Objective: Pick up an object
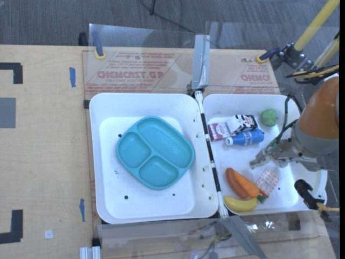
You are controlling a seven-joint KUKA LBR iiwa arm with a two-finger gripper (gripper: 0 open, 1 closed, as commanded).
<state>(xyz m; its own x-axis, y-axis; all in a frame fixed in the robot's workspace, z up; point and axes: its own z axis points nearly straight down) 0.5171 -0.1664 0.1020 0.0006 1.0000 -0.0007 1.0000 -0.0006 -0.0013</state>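
Gripper [262, 158] over right bin [215, 102], jaws apart, holding nothing | nearest target: packet [268, 180] just below, beside carrot [242, 183] | advice: centre over packet, descend straight, avoid carrot.

The arm [323, 117] is grey with a broad orange band above the metal tool [268, 158]; black cables run alongside.

The arm [322, 117] enters from the right edge of the frame, its orange band sitting at mid-height above the grey wrist. The gripper [261, 159] points left, low in the right-centre, fingers spread apart with nothing between them.
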